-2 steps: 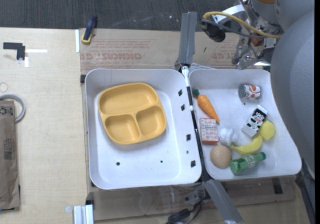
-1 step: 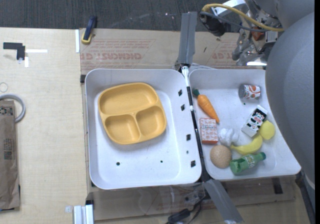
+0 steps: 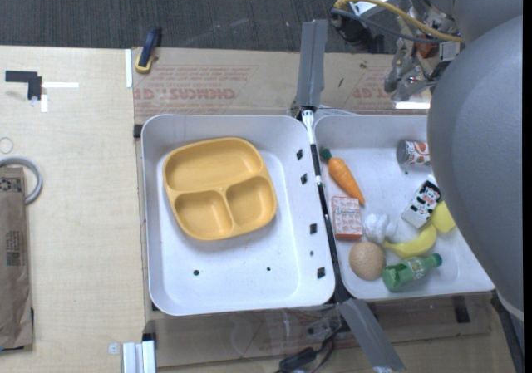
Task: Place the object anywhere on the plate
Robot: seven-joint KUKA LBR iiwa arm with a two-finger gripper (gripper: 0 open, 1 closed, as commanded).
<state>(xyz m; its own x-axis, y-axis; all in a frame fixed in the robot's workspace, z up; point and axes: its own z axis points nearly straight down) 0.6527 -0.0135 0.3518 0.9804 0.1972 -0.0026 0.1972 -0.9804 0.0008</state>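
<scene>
A yellow-orange plate point(image 3: 220, 187) lies in the white left bin point(image 3: 166, 280). In the white right bin point(image 3: 474, 284): an orange carrot point(image 3: 346, 179) with a green top, a red-and-white box point(image 3: 346, 218), a beige egg point(image 3: 366, 260), a yellow banana point(image 3: 414, 242), a green bottle point(image 3: 411, 272), and a black-and-white carton point(image 3: 421, 202).

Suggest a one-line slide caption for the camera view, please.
Yellow divided plate in left bin; carrot, banana and egg wait in right bin.

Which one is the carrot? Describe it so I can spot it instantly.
Look in the right bin, near its upper left corner, beside the divider. The carrot lies there at a slant, just above the small pink box. It alone is orange and tapered, with a green tip.
</scene>
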